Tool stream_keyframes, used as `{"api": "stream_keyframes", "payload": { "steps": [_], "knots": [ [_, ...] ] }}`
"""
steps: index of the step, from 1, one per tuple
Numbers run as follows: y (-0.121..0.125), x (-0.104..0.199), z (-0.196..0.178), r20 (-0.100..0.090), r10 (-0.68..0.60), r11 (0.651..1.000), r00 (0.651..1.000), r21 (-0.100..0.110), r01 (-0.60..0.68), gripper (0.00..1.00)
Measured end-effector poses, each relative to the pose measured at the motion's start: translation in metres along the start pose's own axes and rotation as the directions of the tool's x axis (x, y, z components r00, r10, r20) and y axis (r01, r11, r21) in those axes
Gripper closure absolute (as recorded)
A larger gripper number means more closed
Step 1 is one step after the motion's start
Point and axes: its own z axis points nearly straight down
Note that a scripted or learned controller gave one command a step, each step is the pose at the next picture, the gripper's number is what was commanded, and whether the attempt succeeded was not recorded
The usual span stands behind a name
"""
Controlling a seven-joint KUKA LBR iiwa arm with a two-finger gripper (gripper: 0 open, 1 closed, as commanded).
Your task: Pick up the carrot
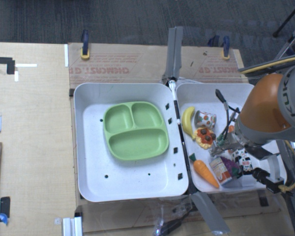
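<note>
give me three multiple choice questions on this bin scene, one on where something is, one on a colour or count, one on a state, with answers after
1. Where does the carrot lie?
A. on the green plate
B. in the right bin, near its front edge
C. on the bench outside both bins

2. How many compartments has the green plate?
A. two
B. three
C. five

3. What is the state of the carrot?
A. lying loose on the floor of the bin, apart from the gripper
B. lifted clear of the bin
C. standing upright in a cup

Answers:
1. B: the carrot rests in the right bin close to the front wall, beside a small packet.
2. B: two small sections sit above one long section.
3. A: it lies flat on the bin floor, while the gripper hangs over the toys behind it.
</note>
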Motion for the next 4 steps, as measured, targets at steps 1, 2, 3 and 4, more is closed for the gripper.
{"api": "stream_keyframes", "payload": {
  "steps": [1,2,3,4],
  "knots": [
    [-0.016,0.046,-0.091,0.001,0.297,0.955,0.955,0.000,-0.297,1.00],
    [-0.015,0.046,-0.099,0.002,0.296,0.955,0.955,0.001,-0.296,1.00],
    [-0.015,0.045,-0.099,0.002,0.297,0.955,0.955,0.001,-0.297,0.00],
    [0.000,0.125,-0.091,0.001,0.160,0.987,0.987,0.002,-0.160,0.00]
  ]
}}
